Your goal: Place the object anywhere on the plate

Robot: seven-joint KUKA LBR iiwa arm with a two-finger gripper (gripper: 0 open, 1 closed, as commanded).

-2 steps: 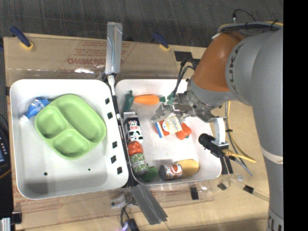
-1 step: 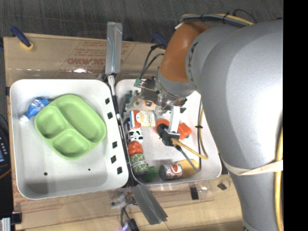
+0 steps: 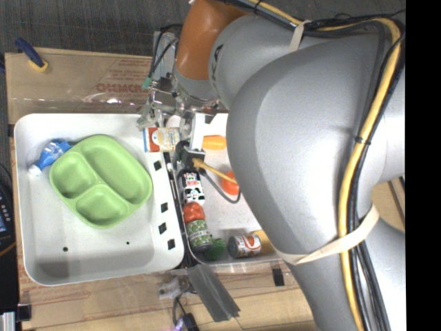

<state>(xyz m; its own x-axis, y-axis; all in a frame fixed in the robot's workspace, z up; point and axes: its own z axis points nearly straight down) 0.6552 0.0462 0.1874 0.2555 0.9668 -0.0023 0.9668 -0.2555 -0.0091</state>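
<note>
A green divided plate (image 3: 102, 178) lies in the left white bin (image 3: 83, 261). My gripper (image 3: 165, 119) hangs at the far end of the right bin (image 3: 227, 216), close to the divider between the bins. Just below it sit a small red-and-white carton (image 3: 153, 141) and a pale item (image 3: 167, 139), too cluttered to tell whether either is touched. An orange piece (image 3: 214, 142) lies just to their right. The big grey arm covers most of the right bin.
A blue object (image 3: 53, 152) pokes out from under the plate's far left rim. Along the right bin's left wall lie a bottle with a black-and-white label (image 3: 193, 188), a red-and-green item (image 3: 197, 227) and a can (image 3: 244, 245).
</note>
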